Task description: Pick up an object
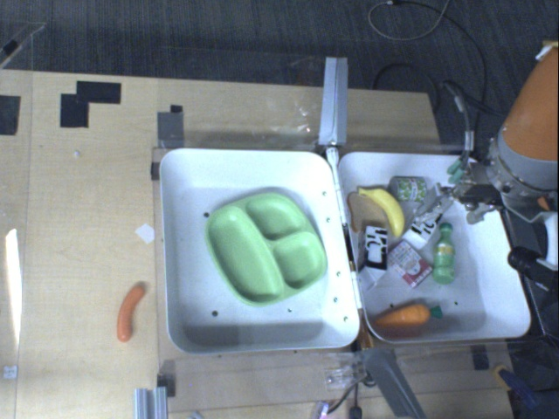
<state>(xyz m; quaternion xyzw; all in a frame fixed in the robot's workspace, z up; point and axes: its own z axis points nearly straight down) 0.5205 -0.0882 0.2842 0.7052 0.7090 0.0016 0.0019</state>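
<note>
Down at the near edge of the right bin (pixel 515 321) lies a carrot (pixel 403 316), orange with a small green top. A little farther in are a red and white packet (pixel 410 264), a small green bottle (pixel 444 253) and a black and white box (pixel 375 244), all close together. Past them a banana (pixel 382 208) curves near the wall between the two bins, and a small greenish wrapper (pixel 407 187) sits just behind it. The end effector (pixel 445 197) reaches in from the right, low over the far part of this bin, near a little white bottle (pixel 422 230). I cannot tell if it is gripping or let go. The left bin (pixel 183 321) holds a green plate (pixel 266 247) with three parts. Out on the wooden surface (pixel 79 234), left of the bins, lies an orange sausage (pixel 130 312).
</note>
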